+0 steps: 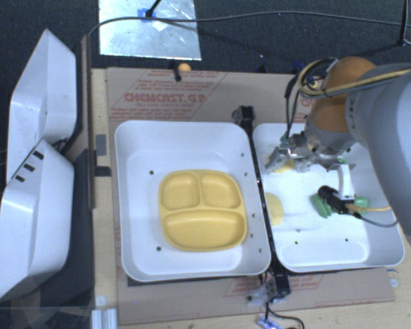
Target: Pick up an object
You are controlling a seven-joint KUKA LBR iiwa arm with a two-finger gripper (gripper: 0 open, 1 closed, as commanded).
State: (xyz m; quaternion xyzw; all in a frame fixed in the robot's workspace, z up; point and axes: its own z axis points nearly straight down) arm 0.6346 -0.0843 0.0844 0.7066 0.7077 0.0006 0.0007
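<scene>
Over the right bin (342, 256), end effector (288, 157), grip state unclear, hovers by a small, likely light green toy (332, 202), best pinched mid-body.

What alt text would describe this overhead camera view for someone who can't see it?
A grey robot arm reaches from the right into the right white bin, its gripper low near the bin's upper left, by a small yellow piece. That bin also holds a green tool and a pale yellow disc; the left bin holds a yellow divided plate.
</scene>
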